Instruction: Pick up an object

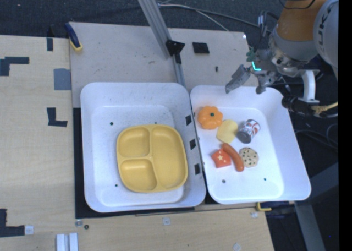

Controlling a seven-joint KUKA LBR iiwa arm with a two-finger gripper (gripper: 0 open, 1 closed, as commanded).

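Arm reaching from right, jaws spread, above right bin's far edge

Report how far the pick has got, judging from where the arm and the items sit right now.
Nothing looks picked yet. The open end effector hangs over the right white bin's far edge with nothing between its fingers. The orange toy pumpkin, pale yellow lump, small silver can, red sausage, red block and speckled cookie all lie in that bin. Left: descend, grasp one, lift.
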